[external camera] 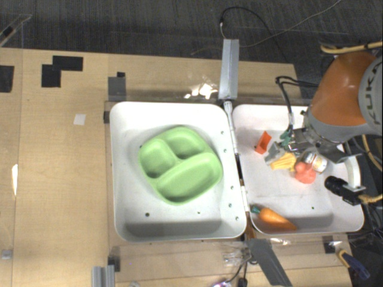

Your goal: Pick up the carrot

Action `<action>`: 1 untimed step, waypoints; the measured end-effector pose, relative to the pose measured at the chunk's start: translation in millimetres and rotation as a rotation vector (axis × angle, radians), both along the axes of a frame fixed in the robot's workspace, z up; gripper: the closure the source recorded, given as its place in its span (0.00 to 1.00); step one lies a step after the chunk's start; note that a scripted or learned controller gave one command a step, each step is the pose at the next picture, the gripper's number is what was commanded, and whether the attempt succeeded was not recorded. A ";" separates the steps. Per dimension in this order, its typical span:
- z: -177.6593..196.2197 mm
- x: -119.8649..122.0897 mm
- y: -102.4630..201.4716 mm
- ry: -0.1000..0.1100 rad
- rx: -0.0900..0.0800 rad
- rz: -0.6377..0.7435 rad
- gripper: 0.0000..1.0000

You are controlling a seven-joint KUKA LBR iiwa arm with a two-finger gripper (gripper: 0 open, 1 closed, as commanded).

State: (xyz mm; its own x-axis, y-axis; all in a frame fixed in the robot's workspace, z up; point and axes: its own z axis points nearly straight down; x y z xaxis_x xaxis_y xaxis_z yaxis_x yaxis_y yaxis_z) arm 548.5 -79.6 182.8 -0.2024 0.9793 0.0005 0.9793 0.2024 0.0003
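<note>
The carrot (274,217), orange with a small green stem end, lies in the right bin (335,215) at its near left corner. My gripper (291,146) hangs over the middle of that bin, well behind the carrot, among a cluster of small toys. The grey arm with its orange band (339,94) comes in from the right and hides most of the gripper.
Under the gripper lie a yellow piece (283,161), a red round piece (304,172) and an orange-red block (263,142). The left bin (128,220) holds a green divided plate (178,163). A metal post (229,70) stands behind the bins.
</note>
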 end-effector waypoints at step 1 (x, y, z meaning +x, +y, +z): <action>-0.9 50.3 40.4 0.002 -0.001 -0.328 1.00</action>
State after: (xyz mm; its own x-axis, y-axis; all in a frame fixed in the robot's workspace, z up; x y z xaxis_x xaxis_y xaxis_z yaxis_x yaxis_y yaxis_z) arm 598.7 -39.3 181.9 0.1236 0.9923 0.0001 0.9923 -0.1236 -0.0019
